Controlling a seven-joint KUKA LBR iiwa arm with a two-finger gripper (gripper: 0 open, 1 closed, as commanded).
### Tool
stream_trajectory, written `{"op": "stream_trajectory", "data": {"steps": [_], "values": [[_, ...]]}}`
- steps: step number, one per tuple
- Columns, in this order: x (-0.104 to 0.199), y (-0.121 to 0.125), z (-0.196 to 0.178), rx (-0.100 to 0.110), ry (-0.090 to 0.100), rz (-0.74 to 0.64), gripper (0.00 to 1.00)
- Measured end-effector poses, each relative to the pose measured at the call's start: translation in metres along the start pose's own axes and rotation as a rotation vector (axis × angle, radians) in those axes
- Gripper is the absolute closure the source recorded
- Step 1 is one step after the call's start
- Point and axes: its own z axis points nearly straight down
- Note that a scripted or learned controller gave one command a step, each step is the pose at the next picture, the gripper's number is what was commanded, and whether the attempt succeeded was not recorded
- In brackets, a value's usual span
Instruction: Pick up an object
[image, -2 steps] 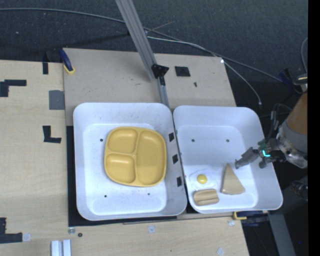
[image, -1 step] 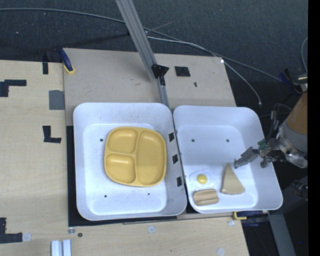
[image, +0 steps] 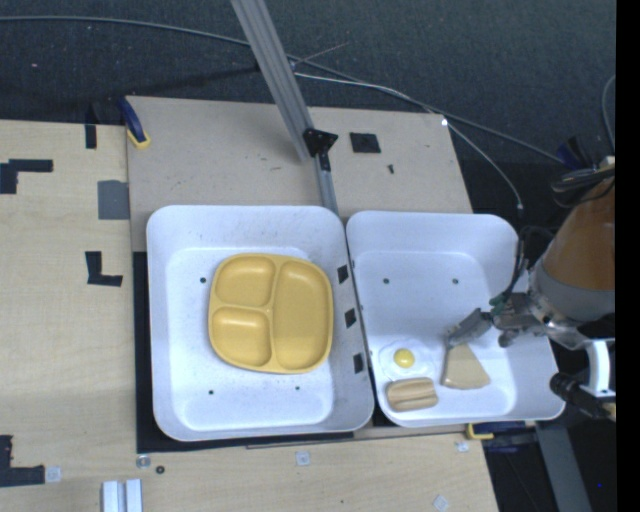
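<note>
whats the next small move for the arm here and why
Probably ease the pincer down onto the tan wedge lying just below it in the right bin. It hangs just above that piece, which is the nearest one, while the fried egg and the bread roll lie further left.

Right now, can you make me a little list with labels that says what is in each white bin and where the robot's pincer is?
left bin: one yellow plate with three compartments, lying flat near the middle
right bin: three toy foods along the near edge
fried egg: white with a yellow yolk, left of the others
bread roll: tan, just below the egg
wedge: beige, triangular, right of the egg
pincer: reaching in from the right, tip just above the wedge
holding anything: cannot tell
</note>
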Motion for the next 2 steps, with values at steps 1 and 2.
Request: {"op": "stream_trajectory", "data": {"steps": [1, 2], "values": [[0.0, 0.001, 0.051, -0.007, -0.004, 0.001, 0.0], [0.0, 0.002, 0.037, -0.011, -0.004, 0.0, 1.0]]}}
